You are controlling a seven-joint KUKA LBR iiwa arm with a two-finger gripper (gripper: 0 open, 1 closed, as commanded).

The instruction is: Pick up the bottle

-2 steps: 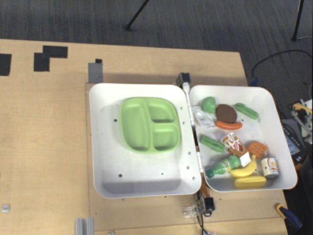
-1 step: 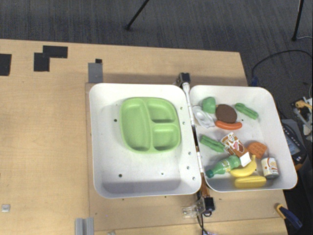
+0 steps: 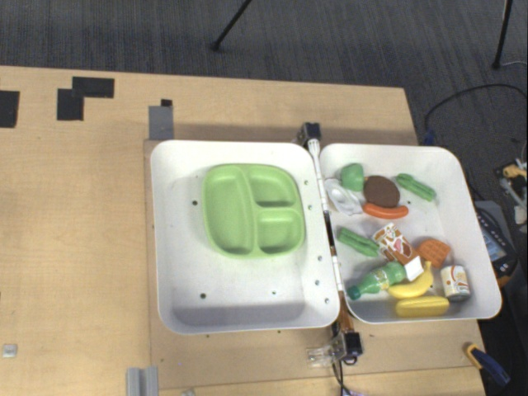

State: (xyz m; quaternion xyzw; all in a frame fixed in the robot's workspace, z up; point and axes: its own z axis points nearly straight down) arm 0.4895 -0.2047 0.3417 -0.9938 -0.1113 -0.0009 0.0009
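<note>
Presently the small green plastic bottle (image 3: 375,280) lies on its side near the front edge of the right shallow white bin (image 3: 462,184), touching a yellow toy banana (image 3: 412,286). Neighbours crowd it; open room lies leftward, toward the bin wall. End effector state: cannot tell. The left bin carries a green divided plate (image 3: 252,209).

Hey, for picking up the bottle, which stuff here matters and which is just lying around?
Belongs to the job:
- green plastic bottle with white label, lying in the right white bin

Just lying about:
- green divided plastic tray
- yellow toy banana
- brown round patty
- orange sausage
- small white can
</note>
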